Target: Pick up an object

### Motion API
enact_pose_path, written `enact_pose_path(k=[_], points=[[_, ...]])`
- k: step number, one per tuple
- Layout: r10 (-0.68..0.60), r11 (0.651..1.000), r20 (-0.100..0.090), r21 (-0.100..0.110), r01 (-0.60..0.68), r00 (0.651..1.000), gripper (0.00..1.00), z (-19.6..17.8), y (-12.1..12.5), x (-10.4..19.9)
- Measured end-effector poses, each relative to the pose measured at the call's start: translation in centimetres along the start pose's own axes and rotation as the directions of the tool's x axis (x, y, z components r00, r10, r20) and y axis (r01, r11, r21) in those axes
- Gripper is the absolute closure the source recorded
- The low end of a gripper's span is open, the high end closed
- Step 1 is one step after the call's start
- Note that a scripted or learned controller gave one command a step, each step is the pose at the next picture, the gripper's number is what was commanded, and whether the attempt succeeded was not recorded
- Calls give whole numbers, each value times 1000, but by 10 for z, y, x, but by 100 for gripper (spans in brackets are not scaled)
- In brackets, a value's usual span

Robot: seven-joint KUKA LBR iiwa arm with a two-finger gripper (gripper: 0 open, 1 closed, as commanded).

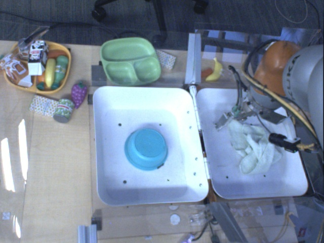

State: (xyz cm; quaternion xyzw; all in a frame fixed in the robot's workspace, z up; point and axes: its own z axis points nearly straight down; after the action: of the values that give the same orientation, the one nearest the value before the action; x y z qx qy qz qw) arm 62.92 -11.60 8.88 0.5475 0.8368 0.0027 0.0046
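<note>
Arm over the right bin (217, 181), above a white cloth (255, 148).
Gripper (230, 116) at the cloth's upper edge, grip state unclear; blue bowl (146, 149) alone in the left bin (109, 186).

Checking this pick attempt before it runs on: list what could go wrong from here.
1. The white cloth in the right bin is limp and crumpled; the claw sits at its upper edge, so it may pinch just a fold that slips out.
2. Cables hang low above the cloth and could snag it on the way up.
3. The blue bowl sits alone in the left bin, far from the claw.
</note>
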Motion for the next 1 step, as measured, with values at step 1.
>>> enact_pose_path(k=[1], points=[[135,991,-3,7,-135,991,0,-38,-13,22]])
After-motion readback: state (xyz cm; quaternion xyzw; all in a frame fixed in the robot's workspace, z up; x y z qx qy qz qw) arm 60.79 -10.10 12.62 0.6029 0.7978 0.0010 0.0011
